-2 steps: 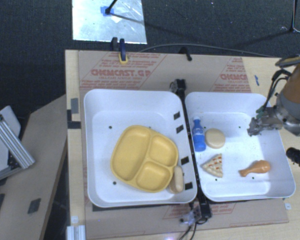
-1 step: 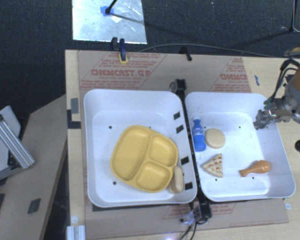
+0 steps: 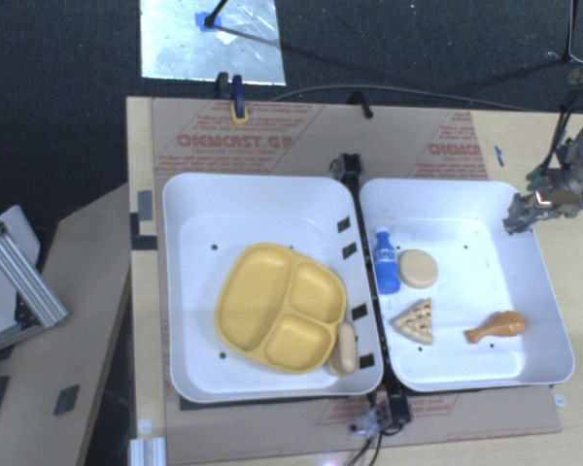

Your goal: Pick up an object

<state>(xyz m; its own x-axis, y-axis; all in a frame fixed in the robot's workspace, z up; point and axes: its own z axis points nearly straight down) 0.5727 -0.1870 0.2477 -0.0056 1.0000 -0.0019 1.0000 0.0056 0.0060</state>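
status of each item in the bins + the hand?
yellow tray: flat in left bin, compartments bare
bread roll: left bin, against tray's edge
blue bottle: lying down, right bin
round biscuit: flat, beside bottle
pizza slice: flat
chicken drumstick: lying flat
hand: over right bin's far right rim, holding nothing

1. You look down on a pale wooden bench (image 3: 97, 260) that stands on dark carpet (image 3: 49, 66).
2. A cardboard sheet (image 3: 301, 129) printed with red lettering covers the benchtop.
3. Beyond the bench, a shiny metal plate (image 3: 180, 27) lies on the carpet.
4. At your left edge, an aluminium rail (image 3: 19, 270) slants across.
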